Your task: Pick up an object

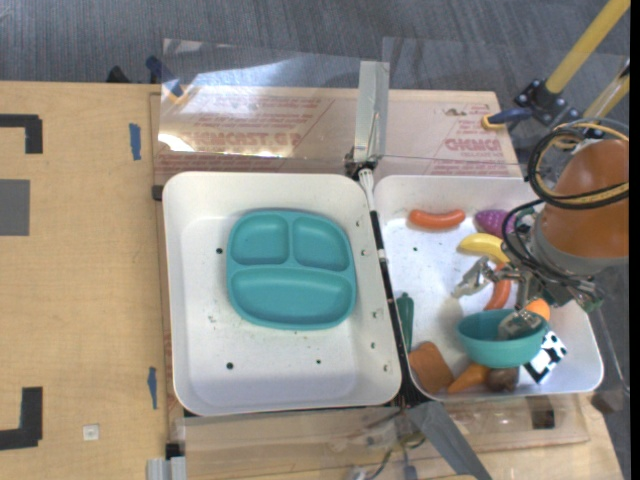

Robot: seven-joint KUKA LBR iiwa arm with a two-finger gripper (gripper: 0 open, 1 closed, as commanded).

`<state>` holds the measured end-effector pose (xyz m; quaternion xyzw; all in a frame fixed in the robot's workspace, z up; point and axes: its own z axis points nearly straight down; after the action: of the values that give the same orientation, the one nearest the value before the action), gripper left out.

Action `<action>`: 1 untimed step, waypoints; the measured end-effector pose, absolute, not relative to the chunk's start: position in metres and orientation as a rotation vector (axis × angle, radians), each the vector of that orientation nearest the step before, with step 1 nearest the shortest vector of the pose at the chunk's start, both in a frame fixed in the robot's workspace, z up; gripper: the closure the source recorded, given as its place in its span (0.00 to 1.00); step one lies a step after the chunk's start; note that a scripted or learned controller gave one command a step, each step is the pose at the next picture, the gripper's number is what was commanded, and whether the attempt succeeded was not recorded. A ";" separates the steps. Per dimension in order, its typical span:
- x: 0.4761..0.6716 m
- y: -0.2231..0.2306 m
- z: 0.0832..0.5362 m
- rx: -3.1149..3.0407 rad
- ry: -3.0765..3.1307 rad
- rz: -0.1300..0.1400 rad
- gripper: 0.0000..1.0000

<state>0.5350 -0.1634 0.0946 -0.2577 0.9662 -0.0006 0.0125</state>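
— Where's my hand (497,290)?

— Low in the right bin (430,243), fingers apart, gripping nothing. Just beneath it sits the teal bowl (497,340).

— I judge that bowl light, rigid, slick; I'd take its rim.

— Crowded, though: banana (483,245) just above the hand, carrot (466,376) and brown piece (431,365) below the bowl.

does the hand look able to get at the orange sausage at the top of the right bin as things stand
Probably yes. The orange sausage lies alone on bare bin floor near the far wall of the right bin, with nothing on top of it. The hand hangs over the same bin, nearer the teal bowl.
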 end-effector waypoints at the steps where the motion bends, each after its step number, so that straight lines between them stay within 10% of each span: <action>1: 0.532 -0.155 0.093 -0.767 3.025 -0.008 0.00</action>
<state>0.5321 -0.1549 0.0929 -0.2458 0.9693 -0.0027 0.0104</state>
